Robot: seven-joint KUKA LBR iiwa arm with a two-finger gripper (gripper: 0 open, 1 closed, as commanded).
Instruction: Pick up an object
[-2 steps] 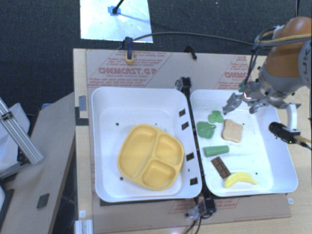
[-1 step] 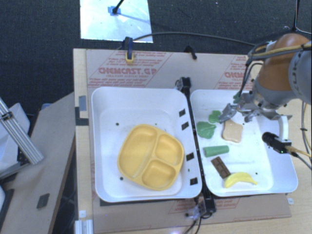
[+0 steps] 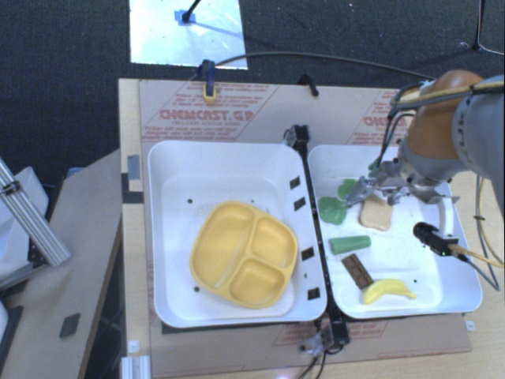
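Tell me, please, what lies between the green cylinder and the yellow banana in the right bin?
In the camera view, a brown chocolate bar lies between the green cylinder and the banana, set at a slant on the bin floor.

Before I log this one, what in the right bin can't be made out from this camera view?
- Gripper: small and blurred against the arm; finger state unreadable.
- Tan slice: its top edge sits under the gripper; contact unclear.
- Green leaf pieces: partly covered by the gripper, so their number and shape are uncertain.
- Brown bar: too small to identify.
- Right bin: far corner hidden by the arm.
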